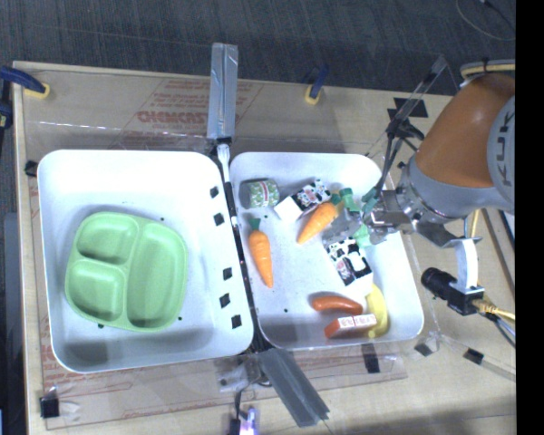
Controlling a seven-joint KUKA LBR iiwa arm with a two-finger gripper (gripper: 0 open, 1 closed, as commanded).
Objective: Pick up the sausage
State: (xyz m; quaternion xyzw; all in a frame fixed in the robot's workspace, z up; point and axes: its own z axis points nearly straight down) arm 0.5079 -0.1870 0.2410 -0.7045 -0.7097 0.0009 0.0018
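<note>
Sausage [336, 304] lies in the right bin [394, 270], near that bin's front edge and well apart from the tool [367, 212], which hangs over the bin's right side, toward the back. Whether the tool is wide or narrow cannot be told. Just beside the tool lie a carrot [316, 221] and a black-and-white packet [349, 259]. A second carrot [261, 254] lies by the bin's left wall. A banana [377, 310] touches the sausage's right end. A green divided plate [127, 267] sits in the left bin [54, 179] on the bench [118, 107].
</note>
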